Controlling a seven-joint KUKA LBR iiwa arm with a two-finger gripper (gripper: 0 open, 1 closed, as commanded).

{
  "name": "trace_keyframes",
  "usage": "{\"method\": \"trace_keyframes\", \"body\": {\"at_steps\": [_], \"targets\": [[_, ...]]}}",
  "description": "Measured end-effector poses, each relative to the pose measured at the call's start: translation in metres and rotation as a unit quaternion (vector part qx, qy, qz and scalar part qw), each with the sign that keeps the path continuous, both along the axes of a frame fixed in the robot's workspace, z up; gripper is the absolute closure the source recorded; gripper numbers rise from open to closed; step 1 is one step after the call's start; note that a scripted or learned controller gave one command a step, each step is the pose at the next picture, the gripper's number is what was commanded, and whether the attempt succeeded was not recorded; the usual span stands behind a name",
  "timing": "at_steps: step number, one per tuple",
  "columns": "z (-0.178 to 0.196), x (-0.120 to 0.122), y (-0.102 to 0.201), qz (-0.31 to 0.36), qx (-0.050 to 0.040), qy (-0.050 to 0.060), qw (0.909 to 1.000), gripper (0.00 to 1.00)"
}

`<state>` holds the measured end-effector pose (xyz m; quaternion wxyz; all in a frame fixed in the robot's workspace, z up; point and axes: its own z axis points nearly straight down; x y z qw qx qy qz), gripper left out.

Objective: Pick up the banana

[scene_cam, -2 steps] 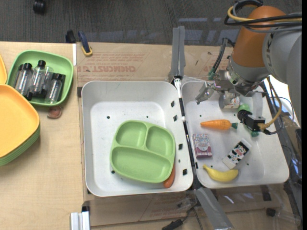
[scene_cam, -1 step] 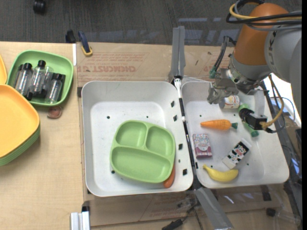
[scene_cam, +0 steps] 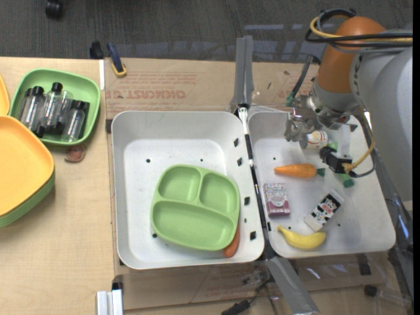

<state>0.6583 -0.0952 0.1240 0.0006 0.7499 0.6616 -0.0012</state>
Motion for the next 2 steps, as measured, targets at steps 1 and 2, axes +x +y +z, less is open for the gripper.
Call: {"method": "trace_keyframes", "body": {"at_steps": [1, 2], "targets": [[-0.033, 0.0, -0.026, -0.295, 0.0004, 0.001, 0.9555, 1.0], [-0.033, -0.06, -0.039, -0.412, 0.0003, 0.002, 0.9111, 1.0]]}}
